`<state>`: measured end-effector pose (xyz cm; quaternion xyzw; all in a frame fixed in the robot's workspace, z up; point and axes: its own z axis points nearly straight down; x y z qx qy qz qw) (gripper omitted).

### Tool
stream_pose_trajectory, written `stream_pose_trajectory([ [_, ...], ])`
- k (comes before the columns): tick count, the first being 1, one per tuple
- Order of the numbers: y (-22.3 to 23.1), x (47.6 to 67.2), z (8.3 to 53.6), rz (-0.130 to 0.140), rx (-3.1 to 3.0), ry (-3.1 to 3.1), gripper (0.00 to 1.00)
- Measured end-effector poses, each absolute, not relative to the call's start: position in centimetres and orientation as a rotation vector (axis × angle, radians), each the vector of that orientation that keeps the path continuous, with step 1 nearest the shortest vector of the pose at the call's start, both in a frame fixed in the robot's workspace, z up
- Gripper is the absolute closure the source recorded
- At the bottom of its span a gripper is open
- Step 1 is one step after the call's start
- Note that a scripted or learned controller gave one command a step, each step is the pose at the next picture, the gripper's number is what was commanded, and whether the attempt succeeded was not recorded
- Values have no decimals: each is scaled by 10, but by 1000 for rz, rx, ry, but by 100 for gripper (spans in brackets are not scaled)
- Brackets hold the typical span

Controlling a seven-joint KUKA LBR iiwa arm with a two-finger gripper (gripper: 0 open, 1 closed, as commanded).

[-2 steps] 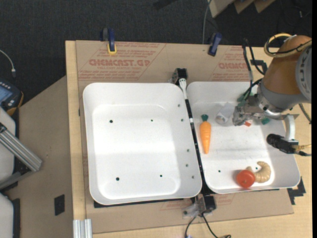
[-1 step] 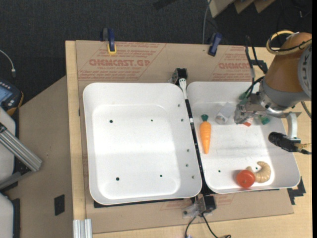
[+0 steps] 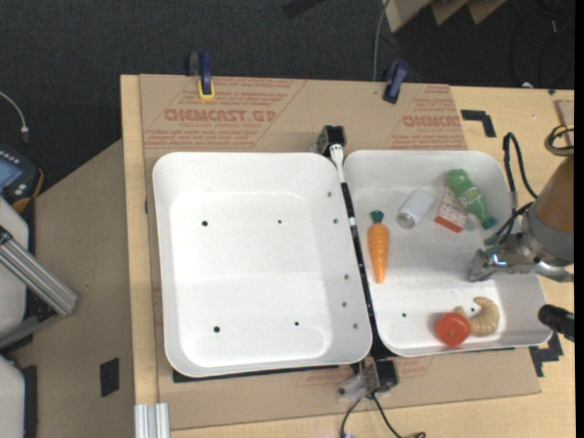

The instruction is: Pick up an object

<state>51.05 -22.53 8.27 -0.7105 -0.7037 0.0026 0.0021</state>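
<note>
The camera view looks down on a brown surface [image 3: 274, 108] bearing two white bins side by side. The left bin [image 3: 246, 263] shows bare white floor with small dark holes. The right bin [image 3: 429, 263] holds the objects: an orange carrot [image 3: 378, 252] lying lengthwise near its left wall, a small white cylinder [image 3: 415, 208] beside it, a green bottle [image 3: 464, 199] with a red-and-white label toward the far right corner, and — at the near edge — a red tomato [image 3: 452, 328] touching a tan curved piece [image 3: 485, 318]. The gripper [image 3: 488, 263] reaches in from the right, low over the bin's right side, between the bottle and the tomato; nothing shows between its fingers, and whether they stand wide or narrow I cannot tell.
</note>
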Motion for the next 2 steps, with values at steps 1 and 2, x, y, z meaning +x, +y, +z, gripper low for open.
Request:
stream_pose_trajectory([
  [1, -182, 477, 84, 1, -2217, -2217, 100],
  [2, -184, 479, 85, 0, -2223, -2220, 0],
])
